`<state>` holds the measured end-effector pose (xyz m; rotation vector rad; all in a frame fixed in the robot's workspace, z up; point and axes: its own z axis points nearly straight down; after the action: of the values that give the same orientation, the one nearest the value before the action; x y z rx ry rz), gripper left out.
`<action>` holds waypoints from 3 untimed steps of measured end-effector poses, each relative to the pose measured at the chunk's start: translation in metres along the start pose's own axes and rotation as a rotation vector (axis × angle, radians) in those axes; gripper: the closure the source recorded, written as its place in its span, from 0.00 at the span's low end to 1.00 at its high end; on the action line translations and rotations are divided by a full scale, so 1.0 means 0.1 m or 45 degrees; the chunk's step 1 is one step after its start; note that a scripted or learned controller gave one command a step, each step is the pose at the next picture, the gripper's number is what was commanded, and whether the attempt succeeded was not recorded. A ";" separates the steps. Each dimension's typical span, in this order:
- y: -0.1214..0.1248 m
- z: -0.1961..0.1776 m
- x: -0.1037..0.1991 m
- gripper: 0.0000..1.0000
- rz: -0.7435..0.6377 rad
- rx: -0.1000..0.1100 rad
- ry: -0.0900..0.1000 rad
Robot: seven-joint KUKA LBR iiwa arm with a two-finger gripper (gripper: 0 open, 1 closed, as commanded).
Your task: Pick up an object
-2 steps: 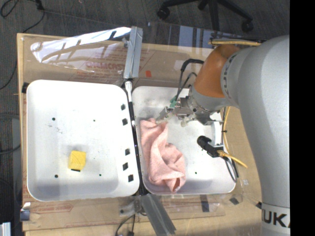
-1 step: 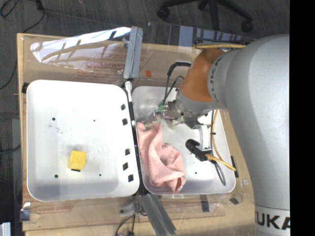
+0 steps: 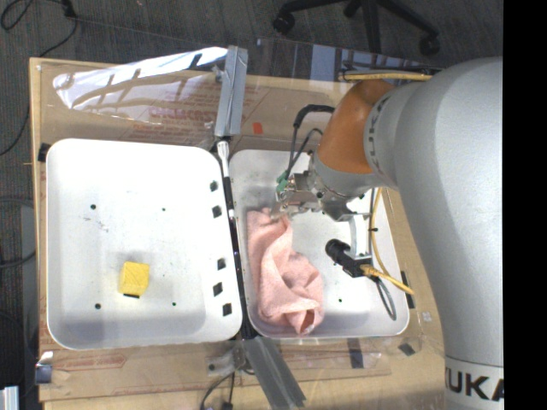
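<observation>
While the gripper hangs low in the right bin, touching the pink cloth's top corner, cloth along the bin's left wall, yellow block near the left bin's bottom edge.

The arm is a broad, smooth grey casing bearing black "KUKA" lettering. Nearer the gripper an orange band rings the wrist. Thin black and yellow cables trail beside the small metal gripper assembly.

Wooden bench, two white bins side by side
</observation>
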<state>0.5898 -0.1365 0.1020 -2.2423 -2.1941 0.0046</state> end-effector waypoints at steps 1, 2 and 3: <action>0.48 -1.76 0.89 1.00 0.077 -0.004 -0.001; 0.48 -1.76 0.89 0.00 0.077 -0.003 -0.001; 0.65 -0.72 0.17 0.00 0.169 0.002 -0.001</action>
<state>0.6555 -0.1209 0.1732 -2.3827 -2.0402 0.0071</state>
